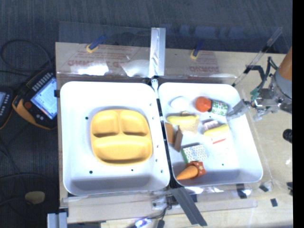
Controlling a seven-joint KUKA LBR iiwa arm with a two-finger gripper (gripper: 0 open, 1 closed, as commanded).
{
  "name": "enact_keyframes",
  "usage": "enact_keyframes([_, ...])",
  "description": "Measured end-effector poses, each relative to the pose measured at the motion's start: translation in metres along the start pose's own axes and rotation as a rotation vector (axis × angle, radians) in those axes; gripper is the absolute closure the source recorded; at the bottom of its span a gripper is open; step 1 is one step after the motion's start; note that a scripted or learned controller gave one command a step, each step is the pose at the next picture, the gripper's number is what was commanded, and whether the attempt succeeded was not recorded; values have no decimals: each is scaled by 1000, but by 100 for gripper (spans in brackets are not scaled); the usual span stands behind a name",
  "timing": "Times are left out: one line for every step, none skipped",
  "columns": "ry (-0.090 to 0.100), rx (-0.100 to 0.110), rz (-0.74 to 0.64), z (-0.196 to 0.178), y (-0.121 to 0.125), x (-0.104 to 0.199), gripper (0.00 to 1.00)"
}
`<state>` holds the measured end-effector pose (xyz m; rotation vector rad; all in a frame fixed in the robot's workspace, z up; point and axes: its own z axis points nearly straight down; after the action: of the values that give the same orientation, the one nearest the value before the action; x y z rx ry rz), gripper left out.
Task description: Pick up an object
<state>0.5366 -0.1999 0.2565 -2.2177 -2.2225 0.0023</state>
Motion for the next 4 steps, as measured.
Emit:
enact_keyframes([0,1,97,67,84,-11,0])
enact_keyframes([-1,-2,133,150,118,2,0])
enact_keyframes([-4,-10,178,168,51,17,0])
enact_keyframes([-7,-16,9,167,38,17,0])
